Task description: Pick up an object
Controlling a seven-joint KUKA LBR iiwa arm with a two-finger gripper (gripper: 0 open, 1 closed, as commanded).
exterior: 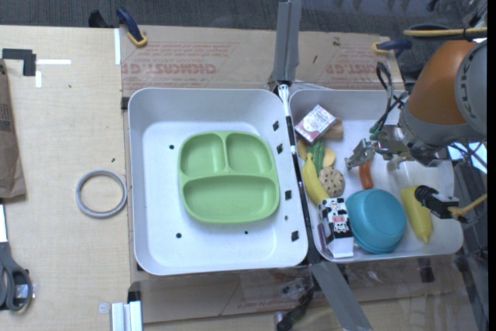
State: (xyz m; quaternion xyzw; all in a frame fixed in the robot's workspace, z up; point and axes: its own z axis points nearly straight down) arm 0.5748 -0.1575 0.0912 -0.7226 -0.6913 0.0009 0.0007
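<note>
The right bin [364, 108] holds several objects. A pink and white box [316, 122] lies at its far left, with a yellow banana [312, 178] and a speckled cookie [332, 181] below it. A black and white milk carton [337, 225] sits at the front, next to a blue bowl [377, 219]. A yellow fruit [418, 215] lies right of the bowl. My gripper [359, 158] hangs over the middle of this bin, just above a small orange carrot [366, 177]. Nothing shows in its grasp.
The left bin [147, 190] holds a green divided plate [229, 176]. A grey ring [101, 192] lies on the bench to the left. A metal divider bar [287, 43] runs up between the bins. Cables hang by the arm at the right.
</note>
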